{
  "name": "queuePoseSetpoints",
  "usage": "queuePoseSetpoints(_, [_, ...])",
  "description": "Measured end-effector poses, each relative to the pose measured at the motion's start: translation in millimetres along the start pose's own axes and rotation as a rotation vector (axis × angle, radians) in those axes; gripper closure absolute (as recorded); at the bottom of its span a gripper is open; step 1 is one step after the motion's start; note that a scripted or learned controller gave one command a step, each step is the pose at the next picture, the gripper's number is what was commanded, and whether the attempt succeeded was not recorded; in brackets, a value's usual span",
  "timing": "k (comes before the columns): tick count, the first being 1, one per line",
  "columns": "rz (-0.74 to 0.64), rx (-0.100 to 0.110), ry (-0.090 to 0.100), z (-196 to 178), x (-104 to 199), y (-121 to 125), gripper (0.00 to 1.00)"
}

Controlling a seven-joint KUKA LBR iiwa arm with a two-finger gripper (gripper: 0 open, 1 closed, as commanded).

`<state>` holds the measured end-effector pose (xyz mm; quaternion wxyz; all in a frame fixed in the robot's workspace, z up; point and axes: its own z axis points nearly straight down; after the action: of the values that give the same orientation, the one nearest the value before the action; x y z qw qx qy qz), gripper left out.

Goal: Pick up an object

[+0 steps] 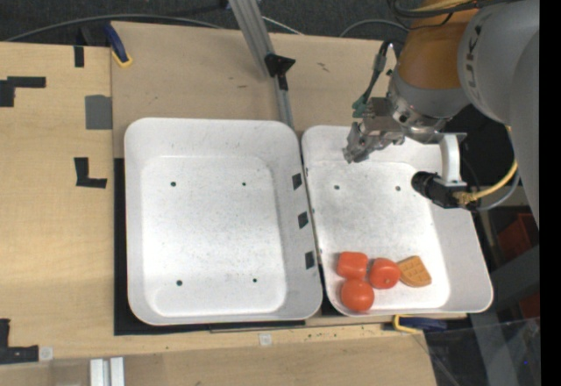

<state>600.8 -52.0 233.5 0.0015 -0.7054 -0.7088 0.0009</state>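
Three small red round pieces and an orange-tan wedge lie clustered at the lower edge of the right bin, in the lower right of the frame; the reds touch one another. They look like light, smooth, rigid toy food, likely to roll or slip, so a grip across the widest middle of an outer red piece seems safest. The tool hangs over that bin's upper left corner, well apart from the cluster. Whether it is released or clenched cannot be told; nothing shows in it.
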Motion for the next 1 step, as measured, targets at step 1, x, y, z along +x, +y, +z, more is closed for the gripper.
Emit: queuePoseSetpoints(1, [-0.001, 0.0, 0.0, -0.9, 47.1, -21.6, 1.0])
